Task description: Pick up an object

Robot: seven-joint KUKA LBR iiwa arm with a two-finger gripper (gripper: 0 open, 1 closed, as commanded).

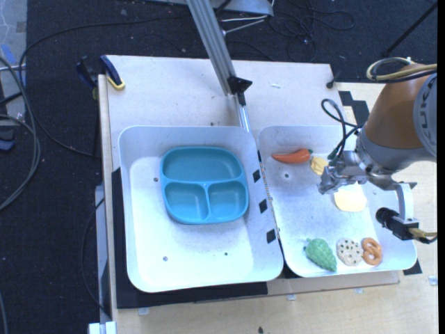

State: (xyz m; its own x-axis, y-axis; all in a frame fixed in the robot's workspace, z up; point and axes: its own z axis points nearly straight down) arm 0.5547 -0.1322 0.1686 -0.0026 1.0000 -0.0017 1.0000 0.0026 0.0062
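Grey arm (400, 145), orange band above wrist, black cable looped alongside, metal claw (329, 181).

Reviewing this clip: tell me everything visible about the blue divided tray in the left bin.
The blue tray is a light blue, rounded-rectangle plate that looks like smooth plastic, with a raised rim and three compartments: one long one along the far side and two smaller ones along the near side. It lies flat and right side up on the floor of the left bin, slightly toward the bin's far half, turned a little askew. All three compartments look bare. Nothing but the bin floor touches it; the gripper is over the other bin.
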